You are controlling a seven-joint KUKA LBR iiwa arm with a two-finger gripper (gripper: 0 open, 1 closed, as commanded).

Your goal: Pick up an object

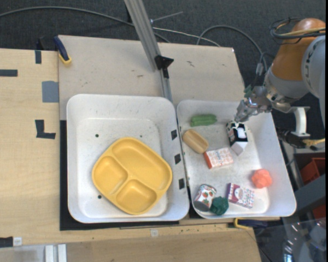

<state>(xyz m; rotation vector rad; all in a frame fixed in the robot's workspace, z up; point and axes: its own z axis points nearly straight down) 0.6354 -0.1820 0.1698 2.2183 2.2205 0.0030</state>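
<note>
- A wooden surface [22, 162] carries two shallow white bins side by side, seen from above at a slant.
- The left bin [82, 113] holds a yellow divided tray [132, 174] with three compartments, set at an angle.
- The right bin [276, 162] holds several small things, spread apart.
- A green oblong piece [203, 120] lies near the bin's far edge; a tan bread-like roll [195, 141] lies just in front of it.
- A black and white small carton [237, 135] lies in the middle right; a red and white box [219, 158] lies just to its front left.
- An orange ball-like lump [261, 178] lies near the right wall.
- Along the near edge sit a round patterned piece [205, 195], touching a dark green lump [219, 206], and beside them a maroon and white packet [240, 195].
- The grey arm with the orange band [295, 53] reaches in from the right.
- The pincer [244, 111] hangs just above the black and white small carton; whether its jaws are apart or together cannot be told.
</note>
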